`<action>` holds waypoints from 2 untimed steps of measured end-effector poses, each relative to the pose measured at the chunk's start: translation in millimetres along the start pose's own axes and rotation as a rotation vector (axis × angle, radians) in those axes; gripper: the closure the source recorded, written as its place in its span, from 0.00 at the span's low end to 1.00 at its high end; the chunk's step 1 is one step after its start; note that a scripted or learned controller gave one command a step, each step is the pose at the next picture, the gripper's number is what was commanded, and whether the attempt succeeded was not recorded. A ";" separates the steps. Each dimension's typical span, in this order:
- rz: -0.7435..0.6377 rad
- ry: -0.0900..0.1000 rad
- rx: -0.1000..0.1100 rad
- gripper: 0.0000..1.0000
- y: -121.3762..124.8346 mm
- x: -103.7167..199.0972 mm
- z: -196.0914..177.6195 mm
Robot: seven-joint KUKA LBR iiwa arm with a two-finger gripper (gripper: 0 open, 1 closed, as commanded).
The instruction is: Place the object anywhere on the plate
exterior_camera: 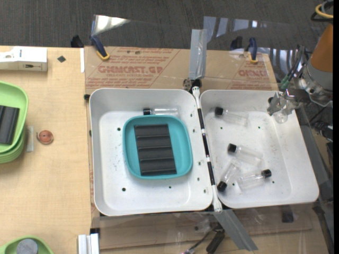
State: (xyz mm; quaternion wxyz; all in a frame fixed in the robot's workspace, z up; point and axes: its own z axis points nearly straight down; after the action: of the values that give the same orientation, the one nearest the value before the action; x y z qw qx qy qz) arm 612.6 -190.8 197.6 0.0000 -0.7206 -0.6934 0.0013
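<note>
A teal plate (183,142) with a black ribbed insert (154,149) lies in the left bin (106,157). One clear vial with a black cap (159,111) lies just behind the plate. Several more clear, black-capped vials lie in the right bin (296,163): one at the back left (231,116), one mid-bin (244,152) and two near the front (229,174) (254,179). My gripper (278,107) hangs over the right bin's back right corner, far from the plate. Something clear and glassy shows at its tip, but I cannot make out what it is.
On the wooden bench to the left are a green dish (13,123) holding a black block, a white box (24,59) and a small brown disc (45,136). Cardboard (137,67) and clamps sit behind the bins. Cables hang at the right by the arm (320,62).
</note>
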 end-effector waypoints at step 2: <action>-0.358 0.002 0.000 1.00 -59.5 97.5 -4.0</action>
State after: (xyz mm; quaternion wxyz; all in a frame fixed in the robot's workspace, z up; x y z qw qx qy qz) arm 556.9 -91.1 201.5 0.0007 -0.5856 -0.8106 0.0006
